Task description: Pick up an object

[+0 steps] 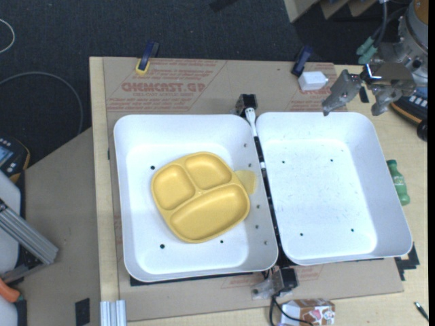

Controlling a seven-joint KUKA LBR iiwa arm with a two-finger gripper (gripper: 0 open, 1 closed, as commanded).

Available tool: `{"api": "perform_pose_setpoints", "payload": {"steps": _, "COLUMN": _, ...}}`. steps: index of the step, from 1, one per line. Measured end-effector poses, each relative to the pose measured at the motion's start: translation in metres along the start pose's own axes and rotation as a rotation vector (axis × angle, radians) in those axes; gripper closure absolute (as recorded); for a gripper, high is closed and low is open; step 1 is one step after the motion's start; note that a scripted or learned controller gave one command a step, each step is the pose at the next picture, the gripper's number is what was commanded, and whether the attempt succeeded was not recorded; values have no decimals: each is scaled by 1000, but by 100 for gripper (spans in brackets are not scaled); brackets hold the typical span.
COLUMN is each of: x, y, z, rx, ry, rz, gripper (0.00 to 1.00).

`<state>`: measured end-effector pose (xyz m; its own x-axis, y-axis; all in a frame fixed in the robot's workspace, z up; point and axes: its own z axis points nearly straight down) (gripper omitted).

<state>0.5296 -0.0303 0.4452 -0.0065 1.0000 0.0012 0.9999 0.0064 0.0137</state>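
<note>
Lowest in the frame, near the worktop's (204, 80) front edge, sits a small brown-and-white packet (314, 312) by some cable ends, outside both bins and of no concern to my reach. Just above it, in the lower left half of the picture, the left bin (129, 182) holds my target: a yellow divided plate (199, 196) with three compartments, lying flat and turned a little so its long axis runs from upper left to lower right. A pale yellow scrap (246, 180) peeps out at its right rim, touching it, near the bin wall. The plate leaves open floor to its left and along the bin's top, less along the right wall, where the black divider (259, 161) between the bins runs close by.

To the right, the right bin (380, 182) shows bare speckled floor, with a green object (398, 182) lying outside its right wall.

Farthest up, at the upper right of the frame, my end effector (359, 95) hangs above the far rim of the right bin, its two fingers spread apart with nothing between them. The plate lies well apart from me, down and to the left across the divider. I judge I must cross that wall, then come down on a raised rim or a compartment ridge, since the flat shape offers little else to pinch
</note>
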Motion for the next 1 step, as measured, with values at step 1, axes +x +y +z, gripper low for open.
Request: {"api": "perform_pose_setpoints", "payload": {"steps": 1, "x": 53, "y": -50, "z": -97, "rx": 0, "ry": 1, "rz": -1, "gripper": 0}}
